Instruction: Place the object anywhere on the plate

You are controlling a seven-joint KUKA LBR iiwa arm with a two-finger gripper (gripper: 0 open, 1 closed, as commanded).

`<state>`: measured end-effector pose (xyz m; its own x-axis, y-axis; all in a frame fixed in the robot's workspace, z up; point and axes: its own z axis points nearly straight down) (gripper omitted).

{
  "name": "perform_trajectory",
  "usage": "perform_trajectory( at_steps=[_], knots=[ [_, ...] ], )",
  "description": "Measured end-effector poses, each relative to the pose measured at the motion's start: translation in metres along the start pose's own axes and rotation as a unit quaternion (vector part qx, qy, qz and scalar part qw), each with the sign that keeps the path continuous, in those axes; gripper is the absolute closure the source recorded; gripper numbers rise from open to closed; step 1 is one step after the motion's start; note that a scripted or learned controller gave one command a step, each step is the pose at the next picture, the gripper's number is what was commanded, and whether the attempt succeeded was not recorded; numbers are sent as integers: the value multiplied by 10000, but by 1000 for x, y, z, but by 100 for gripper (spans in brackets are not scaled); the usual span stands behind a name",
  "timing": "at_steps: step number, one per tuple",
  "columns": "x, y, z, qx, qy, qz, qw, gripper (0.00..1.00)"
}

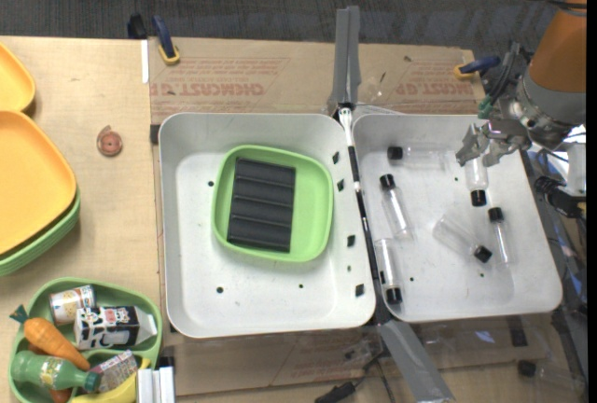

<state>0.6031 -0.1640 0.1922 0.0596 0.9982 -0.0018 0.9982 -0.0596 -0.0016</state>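
Camera view: one green plate [317,196], one black block [261,203]; five tubes; claw [480,149] state unclear.

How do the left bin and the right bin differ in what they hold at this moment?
The left bin holds a green plate with a dark ridged block on it; the right bin holds several clear tubes with black caps, lying loose.
The left bin's things are stacked in one spot near its middle; the right bin's tubes are scattered and point different ways.
The gripper hangs over the right bin, not the left bin.
Both are shallow white bins, side by side.
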Motion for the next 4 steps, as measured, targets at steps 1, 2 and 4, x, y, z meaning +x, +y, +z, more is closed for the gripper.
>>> perform_trajectory(
  at_steps=[1, 2, 4],
  knots=[
    [0, 0, 0, -1, 1, 1, 10000, 0],
    [-39, -14, -84, 4, 0, 1073, 9942, 0],
    [-51, -53, -248, 7, -2, 1385, 9904, 0]
  ],
)
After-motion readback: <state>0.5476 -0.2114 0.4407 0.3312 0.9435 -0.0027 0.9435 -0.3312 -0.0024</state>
